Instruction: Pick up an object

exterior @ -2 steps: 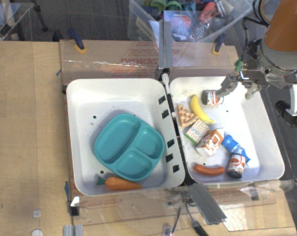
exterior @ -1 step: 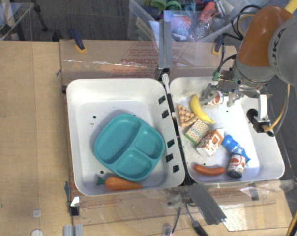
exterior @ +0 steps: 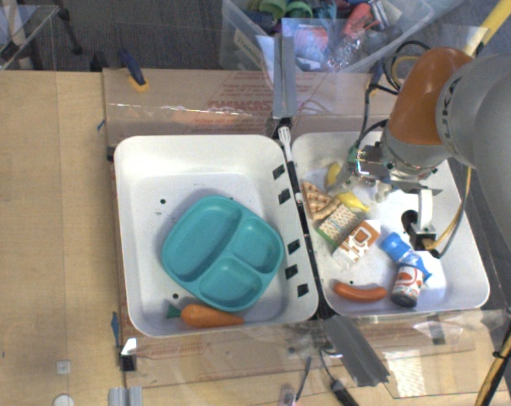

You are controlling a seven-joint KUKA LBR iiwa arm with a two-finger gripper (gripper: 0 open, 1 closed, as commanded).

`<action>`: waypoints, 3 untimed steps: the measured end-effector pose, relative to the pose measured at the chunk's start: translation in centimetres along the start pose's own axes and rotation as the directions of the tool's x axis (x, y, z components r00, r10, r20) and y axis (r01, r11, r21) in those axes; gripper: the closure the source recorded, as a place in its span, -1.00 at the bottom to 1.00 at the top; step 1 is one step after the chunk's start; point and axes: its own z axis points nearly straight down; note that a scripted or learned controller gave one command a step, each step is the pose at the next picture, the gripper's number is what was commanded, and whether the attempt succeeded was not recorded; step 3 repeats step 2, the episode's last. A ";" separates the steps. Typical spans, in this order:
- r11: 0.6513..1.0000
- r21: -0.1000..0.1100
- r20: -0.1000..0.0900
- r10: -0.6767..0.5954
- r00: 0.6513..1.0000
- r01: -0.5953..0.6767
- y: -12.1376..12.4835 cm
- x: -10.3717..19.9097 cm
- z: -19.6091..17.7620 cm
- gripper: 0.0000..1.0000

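My gripper (exterior: 379, 186) hangs low over the back of the right bin (exterior: 471, 265), under the grey wrist and orange band. Just left of it lie two yellow pieces, one (exterior: 333, 174) nearer the back and one (exterior: 353, 201) right beside the gripper. A waffle-patterned piece (exterior: 315, 200) and a tan box (exterior: 339, 219) lie by the divider. A small orange and white carton (exterior: 361, 241), a blue and white can (exterior: 402, 249), a red and white can (exterior: 408, 286) and a red sausage (exterior: 359, 292) sit nearer the front. Nothing shows between the gripper's tips.
The left bin (exterior: 141, 184) holds a teal divided plate (exterior: 222, 250) and an orange carrot (exterior: 209, 315) at its front wall. A clear tub of assorted toys (exterior: 323, 11) stands behind the bins. Wooden bench top stretches to the left.
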 end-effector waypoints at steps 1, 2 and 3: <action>1.000 -0.001 -0.001 0.003 1.000 -0.003 0.1 -0.1 -1.0 1.00; 0.997 0.013 -0.001 -0.074 0.997 0.074 -0.6 4.3 -12.5 1.00; 0.997 0.013 -0.001 -0.074 0.997 0.074 -0.6 4.3 -12.5 1.00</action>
